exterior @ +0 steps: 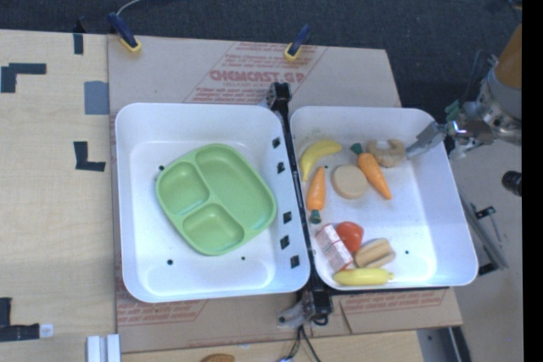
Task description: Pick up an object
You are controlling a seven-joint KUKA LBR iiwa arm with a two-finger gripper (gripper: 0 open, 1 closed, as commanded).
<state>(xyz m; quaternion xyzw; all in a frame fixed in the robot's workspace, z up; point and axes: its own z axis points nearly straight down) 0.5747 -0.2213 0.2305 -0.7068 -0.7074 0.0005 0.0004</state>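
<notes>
You're at the approach step, nothing lifted yet. Gripper sits over the right bin at its far right corner, near the bench's right edge. You can't tell from here whether it's spread or pinched; nothing visibly held. Nearest targets: ginger and carrot just beside it, banana further left. Your next move: pick one item, centre over it, descend.
</notes>
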